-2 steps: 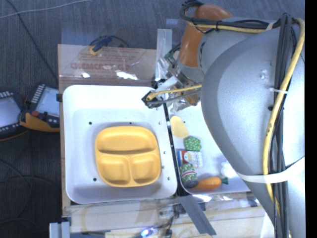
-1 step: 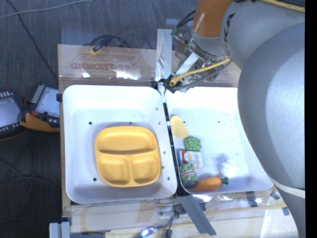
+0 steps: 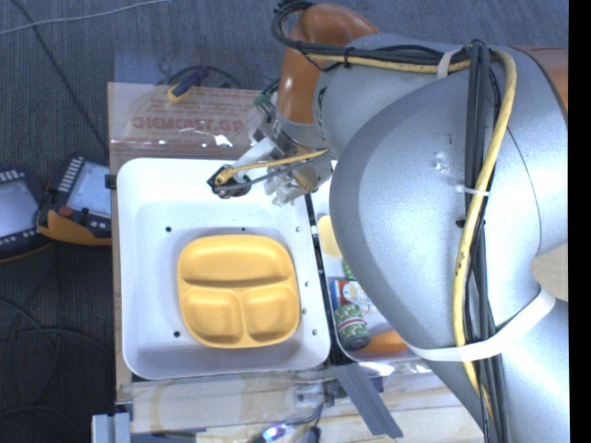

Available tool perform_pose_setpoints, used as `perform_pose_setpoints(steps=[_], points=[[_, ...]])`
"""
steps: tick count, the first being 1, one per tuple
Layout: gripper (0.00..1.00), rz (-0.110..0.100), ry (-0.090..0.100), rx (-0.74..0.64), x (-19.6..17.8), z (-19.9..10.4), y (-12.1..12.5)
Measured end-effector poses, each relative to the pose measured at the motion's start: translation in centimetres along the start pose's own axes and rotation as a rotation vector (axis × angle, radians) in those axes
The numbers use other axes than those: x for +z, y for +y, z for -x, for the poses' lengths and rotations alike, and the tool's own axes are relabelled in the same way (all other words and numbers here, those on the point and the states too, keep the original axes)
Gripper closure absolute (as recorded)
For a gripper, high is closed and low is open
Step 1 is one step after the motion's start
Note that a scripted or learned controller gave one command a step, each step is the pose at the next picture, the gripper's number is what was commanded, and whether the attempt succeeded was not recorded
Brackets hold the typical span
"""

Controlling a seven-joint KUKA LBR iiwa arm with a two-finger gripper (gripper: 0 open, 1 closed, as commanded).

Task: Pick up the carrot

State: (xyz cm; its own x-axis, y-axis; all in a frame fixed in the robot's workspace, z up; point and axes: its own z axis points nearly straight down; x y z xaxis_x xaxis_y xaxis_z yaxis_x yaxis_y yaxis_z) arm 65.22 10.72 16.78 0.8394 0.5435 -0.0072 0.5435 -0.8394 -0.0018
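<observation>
Upper centre of the frame: gripper (image 3: 280,181) is hanging at the upper edge of the left white bin (image 3: 148,247); whether the claw is open or closed cannot be told. Yellow divided plate (image 3: 240,289) is lying in that bin. Carrot (image 3: 388,342) is lying in the right bin (image 3: 369,362), lower centre-right, just beside a printed can (image 3: 351,317) and partly hidden by the arm (image 3: 434,201).

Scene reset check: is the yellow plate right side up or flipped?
Right side up: the yellow plate lies flat in the left bin, its three compartments facing up.
</observation>
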Motion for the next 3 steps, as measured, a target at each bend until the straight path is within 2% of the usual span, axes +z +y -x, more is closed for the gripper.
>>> perform_pose_setpoints(steps=[1,2,3], points=[[1.00,-0.001,0.003,0.349,-0.5,-1.9,-5.5],[1.00,0.003,0.002,0.250,-4.6,2.0,2.1],[1.00,0.004,-0.003,0.248,-5.4,2.0,2.1]])
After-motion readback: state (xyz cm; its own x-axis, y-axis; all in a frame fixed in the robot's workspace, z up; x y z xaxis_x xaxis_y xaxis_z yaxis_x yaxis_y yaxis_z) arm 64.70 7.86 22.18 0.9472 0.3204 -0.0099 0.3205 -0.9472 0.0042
